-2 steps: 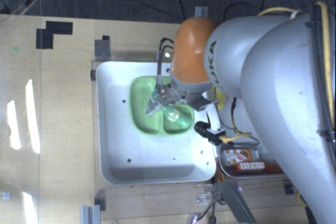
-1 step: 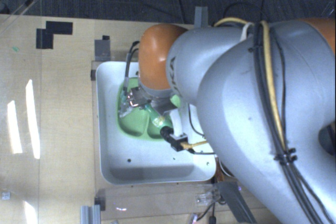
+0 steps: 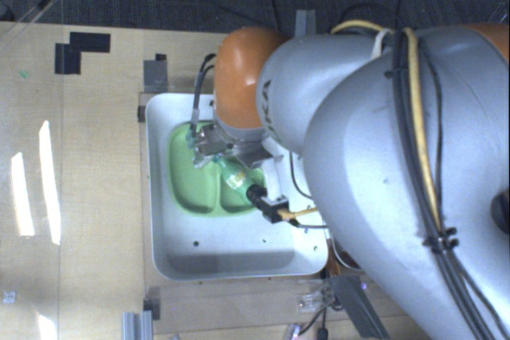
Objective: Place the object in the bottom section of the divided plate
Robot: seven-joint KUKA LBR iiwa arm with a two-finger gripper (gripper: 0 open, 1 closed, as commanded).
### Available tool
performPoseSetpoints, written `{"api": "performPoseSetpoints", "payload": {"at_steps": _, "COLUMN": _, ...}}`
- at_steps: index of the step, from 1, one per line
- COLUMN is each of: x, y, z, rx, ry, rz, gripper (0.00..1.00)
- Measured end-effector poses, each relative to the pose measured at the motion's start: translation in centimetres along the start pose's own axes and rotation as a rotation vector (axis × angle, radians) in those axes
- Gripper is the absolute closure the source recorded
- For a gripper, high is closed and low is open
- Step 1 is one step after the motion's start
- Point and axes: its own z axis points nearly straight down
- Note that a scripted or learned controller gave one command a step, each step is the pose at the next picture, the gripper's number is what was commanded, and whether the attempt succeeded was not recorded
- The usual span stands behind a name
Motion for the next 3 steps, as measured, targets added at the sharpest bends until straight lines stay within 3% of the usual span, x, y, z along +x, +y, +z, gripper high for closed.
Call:
{"api": "performPoseSetpoints", "payload": {"at_steps": 1, "x": -1.0, "y": 7.4, "z": 1.4, "rx": 0.044, "ry": 0.018, "rz": -0.418, "gripper": 1.00}}
{"api": "performPoseSetpoints", "payload": {"at_steps": 2, "x": -5.6, "y": 5.7, "z": 1.0, "rx": 0.025, "ry": 0.016, "rz": -0.437, "gripper": 1.00}}
{"api": "performPoseSetpoints", "payload": {"at_steps": 3, "x": -1.0, "y": 6.2, "z": 1.6, "rx": 0.015, "ry": 0.012, "rz": -0.496, "gripper": 1.00}}
